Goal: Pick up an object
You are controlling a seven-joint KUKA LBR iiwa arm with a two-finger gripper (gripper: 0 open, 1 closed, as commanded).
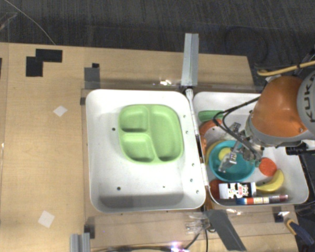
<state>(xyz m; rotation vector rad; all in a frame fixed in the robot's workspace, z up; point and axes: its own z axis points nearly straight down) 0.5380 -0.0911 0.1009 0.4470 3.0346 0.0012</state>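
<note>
The arm hangs over the right bin [302, 190] with its hand [230, 160] low above a blue bowl [242, 168], and the step in hand looks like a descent for a grasp. To do it well the hand should come straight down on one item with room either side, since the bin is crowded (a glancing touch would likely just shove things aside); the bowl's rim seems the likeliest hold, as it sits directly beneath. Whether the hand is open or closed cannot be told from this height, and nothing is seen held in it. The right bin also holds a banana [273, 182], an orange ball [267, 167], a small carton [237, 189], a marker [265, 199] along the near wall and something green [209, 116] at the far end. The left bin [102, 140] holds a green tray [149, 133] with three compartments, all bare. Both bins rest on the counter [37, 156].
</note>
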